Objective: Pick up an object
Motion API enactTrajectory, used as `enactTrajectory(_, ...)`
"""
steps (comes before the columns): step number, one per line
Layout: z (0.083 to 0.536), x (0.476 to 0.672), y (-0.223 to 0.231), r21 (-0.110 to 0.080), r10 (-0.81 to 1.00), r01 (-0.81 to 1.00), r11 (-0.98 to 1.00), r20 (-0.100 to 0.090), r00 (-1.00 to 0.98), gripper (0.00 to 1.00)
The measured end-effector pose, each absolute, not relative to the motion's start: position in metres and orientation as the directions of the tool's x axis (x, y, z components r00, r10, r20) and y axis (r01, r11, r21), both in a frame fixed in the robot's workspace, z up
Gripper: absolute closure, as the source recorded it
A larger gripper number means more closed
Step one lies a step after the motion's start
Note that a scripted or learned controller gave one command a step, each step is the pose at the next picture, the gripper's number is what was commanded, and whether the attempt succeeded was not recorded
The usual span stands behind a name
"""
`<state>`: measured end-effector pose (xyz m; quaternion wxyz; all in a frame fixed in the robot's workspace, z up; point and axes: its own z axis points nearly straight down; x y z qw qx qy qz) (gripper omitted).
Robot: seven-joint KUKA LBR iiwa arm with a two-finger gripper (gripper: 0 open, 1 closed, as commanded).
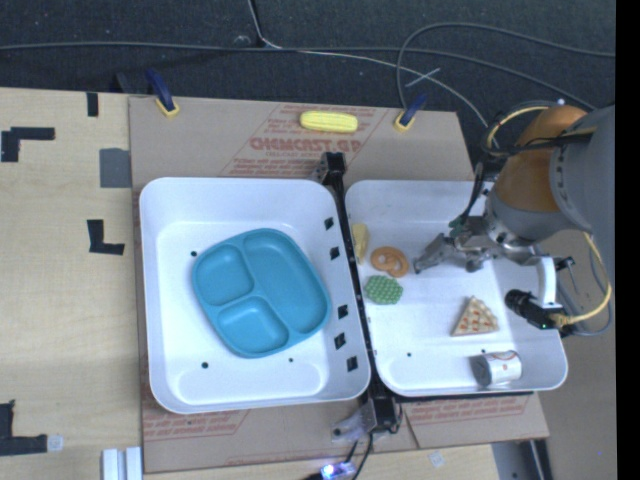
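Observation:
My gripper [450, 261] hangs over the middle of the right bin [430, 196], open, with nothing between its fingers. Just to its left lies a brown pretzel-like ring [389, 260]. Below the ring is a green round piece [383, 290], and a small yellow piece [359, 238] rests against the bin's left wall. A pizza slice toy [474, 318] lies below the gripper, apart from it. A grey and white cylinder [497, 368] sits in the bin's near right corner.
The left bin [170, 208] holds a blue divided plate [261, 290]. A yellow corn toy [328, 121] lies on the cardboard behind the bins. Black cables [430, 48] run across the back. The arm [545, 178] enters from the right.

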<state>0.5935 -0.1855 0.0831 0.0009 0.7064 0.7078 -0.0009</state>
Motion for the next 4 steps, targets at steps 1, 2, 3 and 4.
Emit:
enactTrajectory(1,0.097,0.595,-0.186,0.005,1.000,1.000,0.002,-0.005,-0.002,1.00)
enactTrajectory(2,0.154,0.587,-0.184,0.001,1.000,1.000,0.001,0.000,-0.001,1.00)
enactTrajectory(3,0.197,0.585,-0.188,0.003,1.000,1.000,0.001,-0.001,-0.001,1.00)
enactTrajectory(4,0.242,0.586,-0.188,0.004,1.000,1.000,0.001,-0.001,-0.001,1.00)
